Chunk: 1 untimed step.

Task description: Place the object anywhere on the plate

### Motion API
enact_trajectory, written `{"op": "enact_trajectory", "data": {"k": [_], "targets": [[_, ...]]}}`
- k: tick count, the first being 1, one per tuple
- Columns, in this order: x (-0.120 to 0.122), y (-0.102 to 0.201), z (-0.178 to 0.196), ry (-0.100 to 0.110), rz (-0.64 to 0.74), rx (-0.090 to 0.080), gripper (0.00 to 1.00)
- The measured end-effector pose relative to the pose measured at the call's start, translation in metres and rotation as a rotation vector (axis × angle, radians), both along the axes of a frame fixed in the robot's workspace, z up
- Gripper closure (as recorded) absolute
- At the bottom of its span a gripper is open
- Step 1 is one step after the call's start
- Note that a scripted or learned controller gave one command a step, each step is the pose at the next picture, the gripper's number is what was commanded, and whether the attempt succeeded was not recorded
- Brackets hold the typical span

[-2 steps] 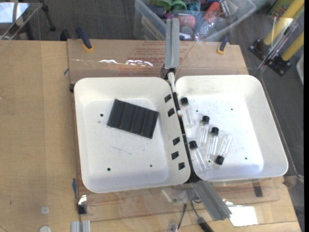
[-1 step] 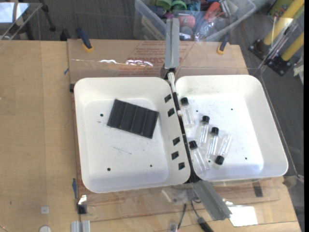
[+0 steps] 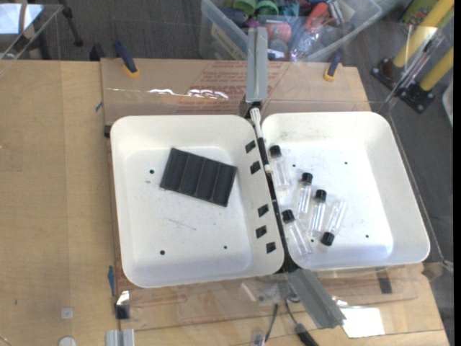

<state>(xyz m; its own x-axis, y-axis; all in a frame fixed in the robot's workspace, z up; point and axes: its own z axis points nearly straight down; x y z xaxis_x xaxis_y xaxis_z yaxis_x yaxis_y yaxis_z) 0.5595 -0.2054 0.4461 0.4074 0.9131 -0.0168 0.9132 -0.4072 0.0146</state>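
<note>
- Target is the dark ribbed plate [image 3: 198, 176], which lies flat and a little turned in the left bin [image 3: 119, 193]. This is the bin farther from the side where the gripper comes in.
- The objects to move are small clear vials [image 3: 315, 211] with black caps. They lie on their sides in the right bin [image 3: 407, 200], the bin nearer to the gripper's entry side, and they gather close to the wall between the two bins.
- Whether the gripper is apart or together cannot be told at this moment, so the step in hand is judged to be the first one: to choose one vial and take it.
- Several vials touch or lie just beside each other. It seems better to choose one at the edge of the group, for example the vial with the low cap [image 3: 327, 239], because there is free floor around it.
- The gripper should probably close across the thin body of the vial and not along it. A round, smooth tube may roll or slip out if it is caught near the end.
- The vials next to the wall look hard to reach, since the wall leaves little room on that side.
- After lifting, the vial must pass over the wall with some height and then go down over the middle of the plate.
- A low release with the vial along the ribs may stop it from rolling off onto the white floor.
</note>
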Motion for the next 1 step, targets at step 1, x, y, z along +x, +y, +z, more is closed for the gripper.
{"op": "enact_trajectory", "data": {"k": [1], "targets": [[0.0001,0.0003,-0.0001,0.0,0.0,0.0,0.0]]}}
